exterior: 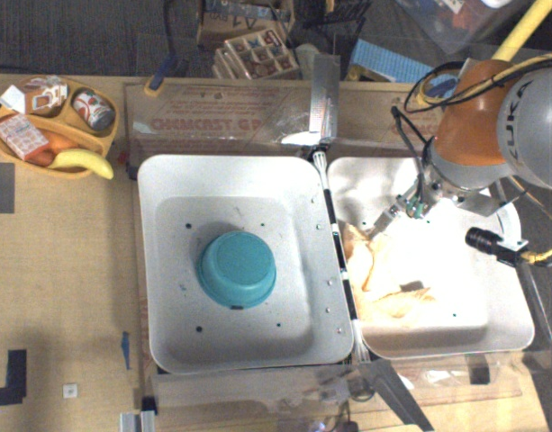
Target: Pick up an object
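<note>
- Plainly, the move ahead turns on where the nearest object lies from the gripper (390,217): the gripper hangs over the upper-left part of the right bin (519,331), and the pale yellowish object (359,257) lies just below and to the left of it in the camera view, hard against that bin's left wall.
- That pale object is washed out by glare; it looks thin and curled, something like a peel, with its long axis running roughly up and down the view along the wall. I cannot name it more exactly.
- A second thin, tan piece (400,297) lies lower in the same bin, stretched roughly left to right, farther from the gripper.
- The teal bowl (239,268) sits upside down near the middle of the left bin (158,196), well apart from the gripper and across the divider between the bins.
- The gripper's tip is small and slanted down toward the left; whether it is spread or closed cannot be told, and nothing is seen held in it.
- My judgement: the pale object by the wall is the likeliest target, needing a short move down and leftward; its closeness to the wall could crowd the grasp.
</note>
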You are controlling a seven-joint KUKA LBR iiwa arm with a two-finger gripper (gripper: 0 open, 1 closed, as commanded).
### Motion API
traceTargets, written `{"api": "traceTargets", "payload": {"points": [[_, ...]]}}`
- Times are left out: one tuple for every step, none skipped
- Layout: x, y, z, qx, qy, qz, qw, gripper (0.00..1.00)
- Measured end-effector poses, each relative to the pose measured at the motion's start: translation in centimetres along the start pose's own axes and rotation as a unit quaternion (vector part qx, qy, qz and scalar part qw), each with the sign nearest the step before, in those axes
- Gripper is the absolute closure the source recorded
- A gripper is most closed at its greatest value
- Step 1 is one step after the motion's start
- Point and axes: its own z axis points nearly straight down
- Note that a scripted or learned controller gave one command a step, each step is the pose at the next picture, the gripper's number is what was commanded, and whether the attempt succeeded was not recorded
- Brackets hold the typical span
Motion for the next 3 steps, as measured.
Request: {"api": "traceTargets", "payload": {"points": [[4.2,-4.8,1.7,-0.005,-0.004,-0.051,0.9987,0.0],[2.8,-9.5,-0.4,0.0,-0.001,0.178,0.984,0.0],[0.6,-1.6,-0.4,0.0,-0.001,0.118,0.993,0.0]]}}
